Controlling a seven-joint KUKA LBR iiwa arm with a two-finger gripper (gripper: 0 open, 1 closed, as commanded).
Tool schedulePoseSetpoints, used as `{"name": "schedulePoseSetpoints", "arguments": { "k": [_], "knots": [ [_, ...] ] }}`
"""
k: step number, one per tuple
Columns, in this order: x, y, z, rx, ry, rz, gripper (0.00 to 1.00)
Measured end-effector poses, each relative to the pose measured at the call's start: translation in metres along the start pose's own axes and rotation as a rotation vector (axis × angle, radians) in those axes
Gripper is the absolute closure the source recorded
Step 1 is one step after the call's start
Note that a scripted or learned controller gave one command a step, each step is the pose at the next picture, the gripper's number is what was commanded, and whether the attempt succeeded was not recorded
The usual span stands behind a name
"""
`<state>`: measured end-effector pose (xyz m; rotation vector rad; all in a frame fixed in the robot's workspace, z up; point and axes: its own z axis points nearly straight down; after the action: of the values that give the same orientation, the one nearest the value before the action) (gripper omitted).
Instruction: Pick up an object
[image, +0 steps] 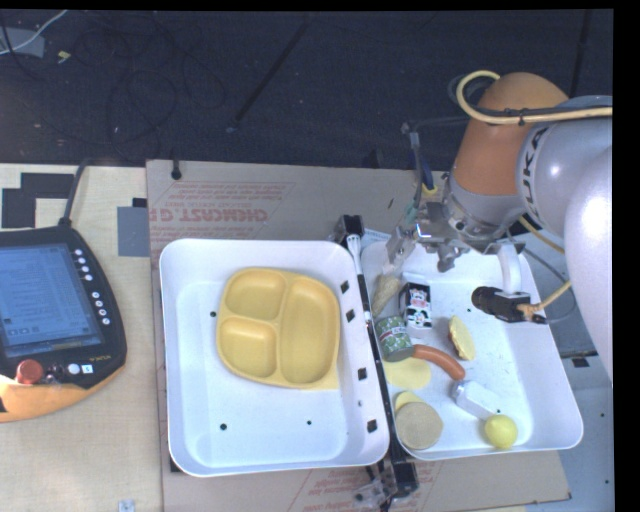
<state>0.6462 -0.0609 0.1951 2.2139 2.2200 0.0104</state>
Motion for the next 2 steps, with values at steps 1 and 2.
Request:
{"name": "schedulePoseSetpoints", "arguments": {
  "k": [1, 2],
  "knots": [
    [-0.029, -0.036, 0.096, 0.009, -0.001, 0.003, 0.0],
    [-0.024, -0.002, 0.077, 0.007, 0.0, 0.002, 0.0]
  ]
}}
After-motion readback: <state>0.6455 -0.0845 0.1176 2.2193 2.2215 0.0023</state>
